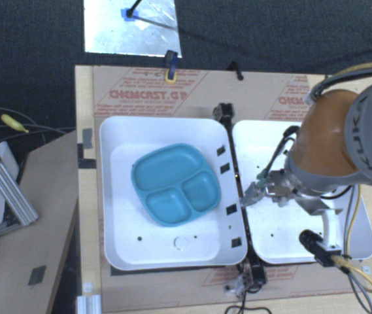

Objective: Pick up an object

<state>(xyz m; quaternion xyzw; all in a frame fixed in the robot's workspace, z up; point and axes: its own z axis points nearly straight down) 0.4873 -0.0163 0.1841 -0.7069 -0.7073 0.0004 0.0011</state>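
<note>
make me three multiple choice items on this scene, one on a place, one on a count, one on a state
1. Where is the blue tray?
A. left bin
B. right bin
C. on the cardboard behind the bins

2. How many compartments does the tray have?
A. two
B. three
C. five

3. How does the tray lie?
A. upside down
B. on its edge against a wall
C. flat, open side up

Answers:
1 A, it rests on the floor of the left bin.
2 B, one large section and two smaller ones show.
3 C, its hollows face the camera. The claw is over the right bin, near the divider.
</note>
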